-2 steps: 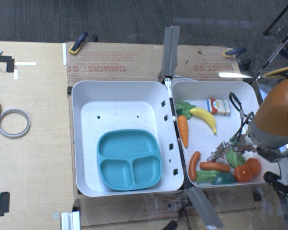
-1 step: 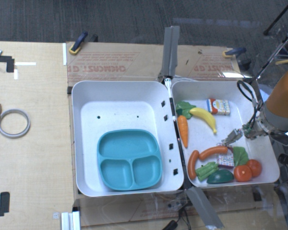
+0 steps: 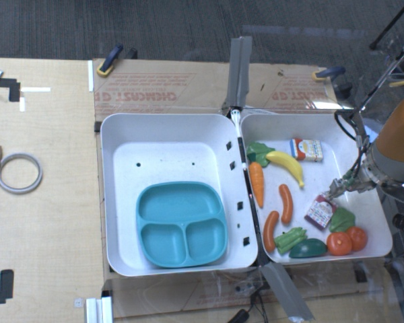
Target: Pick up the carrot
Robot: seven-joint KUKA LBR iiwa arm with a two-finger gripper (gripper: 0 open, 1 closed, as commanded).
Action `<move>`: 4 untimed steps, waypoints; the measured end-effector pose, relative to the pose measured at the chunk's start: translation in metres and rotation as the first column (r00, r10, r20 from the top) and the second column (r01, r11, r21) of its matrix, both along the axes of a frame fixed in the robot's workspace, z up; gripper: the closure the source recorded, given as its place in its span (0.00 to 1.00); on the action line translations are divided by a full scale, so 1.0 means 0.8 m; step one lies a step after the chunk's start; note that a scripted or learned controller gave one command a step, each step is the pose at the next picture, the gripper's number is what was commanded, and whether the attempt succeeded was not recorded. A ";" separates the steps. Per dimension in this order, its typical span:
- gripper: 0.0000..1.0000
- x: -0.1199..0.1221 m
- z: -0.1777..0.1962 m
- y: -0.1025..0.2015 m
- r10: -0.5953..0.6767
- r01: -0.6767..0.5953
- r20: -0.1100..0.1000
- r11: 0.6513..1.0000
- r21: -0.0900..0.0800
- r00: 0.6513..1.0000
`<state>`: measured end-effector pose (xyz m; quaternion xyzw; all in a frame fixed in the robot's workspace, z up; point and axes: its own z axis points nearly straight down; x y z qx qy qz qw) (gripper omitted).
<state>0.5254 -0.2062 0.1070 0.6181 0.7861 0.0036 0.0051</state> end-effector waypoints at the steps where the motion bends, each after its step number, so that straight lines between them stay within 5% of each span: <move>1: 1.00 0.159 -0.010 -0.019 -0.158 0.158 -0.011 0.987 -0.001 0.987; 2: 1.00 0.167 0.111 -0.020 -0.459 0.459 -0.011 0.888 -0.001 0.888; 3: 1.00 0.167 0.122 -0.005 -0.699 0.699 -0.012 0.715 -0.002 0.715; 4: 1.00 0.166 0.097 0.001 -0.874 0.874 -0.014 0.486 -0.003 0.486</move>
